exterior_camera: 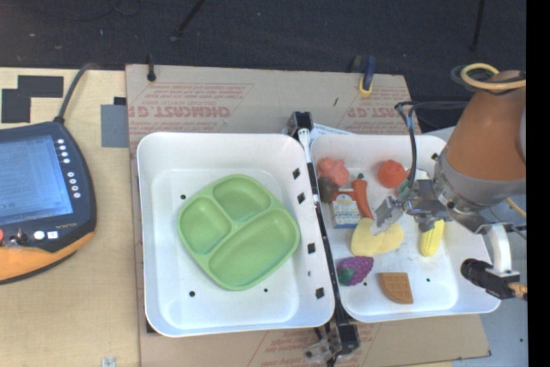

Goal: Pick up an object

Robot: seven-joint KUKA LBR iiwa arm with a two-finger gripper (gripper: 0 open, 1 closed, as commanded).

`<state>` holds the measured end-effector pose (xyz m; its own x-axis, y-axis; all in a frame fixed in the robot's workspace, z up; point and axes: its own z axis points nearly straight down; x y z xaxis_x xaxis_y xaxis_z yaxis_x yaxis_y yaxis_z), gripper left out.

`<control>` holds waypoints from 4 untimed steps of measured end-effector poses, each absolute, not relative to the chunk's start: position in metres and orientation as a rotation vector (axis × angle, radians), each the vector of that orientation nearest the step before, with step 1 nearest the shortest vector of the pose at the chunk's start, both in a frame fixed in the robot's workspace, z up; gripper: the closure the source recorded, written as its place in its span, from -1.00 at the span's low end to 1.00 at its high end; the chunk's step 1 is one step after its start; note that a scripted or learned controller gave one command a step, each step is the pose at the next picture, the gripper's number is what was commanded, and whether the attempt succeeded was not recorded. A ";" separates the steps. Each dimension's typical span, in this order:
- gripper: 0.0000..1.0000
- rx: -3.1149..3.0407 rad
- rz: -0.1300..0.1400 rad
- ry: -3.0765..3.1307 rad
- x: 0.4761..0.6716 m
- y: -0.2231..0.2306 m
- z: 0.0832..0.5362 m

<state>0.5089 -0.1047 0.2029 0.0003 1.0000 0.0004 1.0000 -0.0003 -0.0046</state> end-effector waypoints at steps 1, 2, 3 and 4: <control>-1.00 -2.221 0.001 -2.219 0.547 -0.108 0.099; -1.00 -2.234 -0.008 -2.221 0.494 -0.085 0.089; -1.00 -2.222 -0.003 -2.225 0.477 -0.009 0.191; -1.00 -2.225 0.005 -2.219 0.544 -0.077 0.185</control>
<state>0.5440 -0.0766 0.1853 0.0027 1.0000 -0.0030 1.0000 -0.0027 -0.0016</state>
